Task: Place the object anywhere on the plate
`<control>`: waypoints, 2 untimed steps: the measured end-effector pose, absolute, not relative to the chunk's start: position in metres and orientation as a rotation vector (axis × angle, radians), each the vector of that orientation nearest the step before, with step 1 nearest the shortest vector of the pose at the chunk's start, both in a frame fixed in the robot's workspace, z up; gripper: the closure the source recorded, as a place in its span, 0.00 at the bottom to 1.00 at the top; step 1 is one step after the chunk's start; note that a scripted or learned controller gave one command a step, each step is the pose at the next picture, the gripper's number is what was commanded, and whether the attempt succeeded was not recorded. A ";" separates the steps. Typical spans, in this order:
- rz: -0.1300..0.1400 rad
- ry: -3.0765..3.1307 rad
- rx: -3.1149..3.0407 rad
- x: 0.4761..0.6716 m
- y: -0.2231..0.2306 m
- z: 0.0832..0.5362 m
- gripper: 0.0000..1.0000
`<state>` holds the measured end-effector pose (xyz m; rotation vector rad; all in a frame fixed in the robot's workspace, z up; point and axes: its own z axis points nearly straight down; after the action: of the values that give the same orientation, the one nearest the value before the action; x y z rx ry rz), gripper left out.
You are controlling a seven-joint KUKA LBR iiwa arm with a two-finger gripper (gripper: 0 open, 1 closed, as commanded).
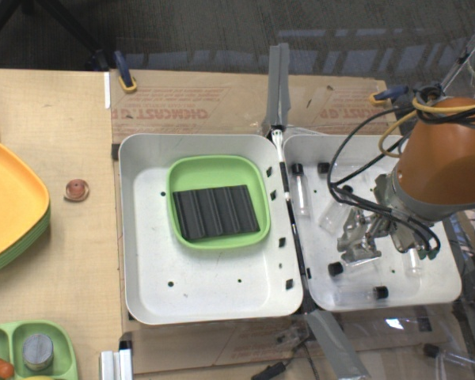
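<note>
Dark grey carpet [222,14] runs across the top, a black chair base [39,10] sitting at upper left. Below it lies the pale wood counter [71,117], with brown printed cardboard [198,105] spread flat over its middle.

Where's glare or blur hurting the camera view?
Camera view: the right bin reads washed out, white on white, so the clear items on its floor are hard to separate; the gripper is soft against them. The green plate and dark ridged object are sharp, evenly lit, with soft shadows.
</note>
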<state>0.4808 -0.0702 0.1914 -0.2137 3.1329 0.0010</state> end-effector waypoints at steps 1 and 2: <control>0.000 3.125 -0.304 0.483 -0.071 0.192 1.00; 0.000 3.112 -0.412 0.483 -0.076 0.192 1.00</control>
<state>0.4832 -0.0756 0.1920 -0.4117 3.1120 0.0000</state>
